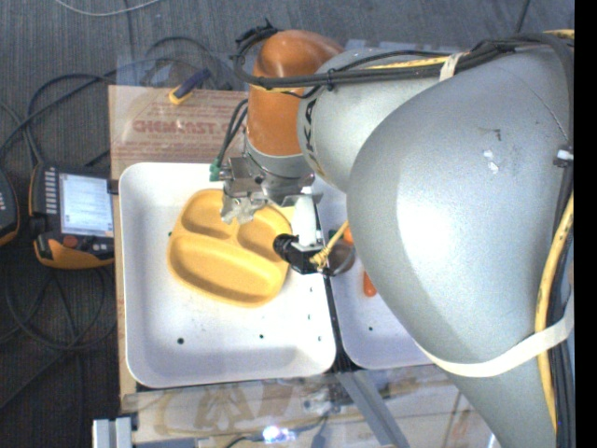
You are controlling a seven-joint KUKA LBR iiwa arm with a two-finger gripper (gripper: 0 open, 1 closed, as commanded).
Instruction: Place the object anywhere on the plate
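The hand (241, 205) hangs over the yellow plate (224, 259) in the left bin (149, 343); whether it grips anything cannot be told.

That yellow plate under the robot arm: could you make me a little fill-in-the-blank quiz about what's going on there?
1. The yellow plate lies in the ____ of the two white bins.
2. The plate is split into ____ sections.
3. The gripper hangs over the plate's ____ edge.
4. The band above the wrist is ____.

Missing words: left; three; upper; orange
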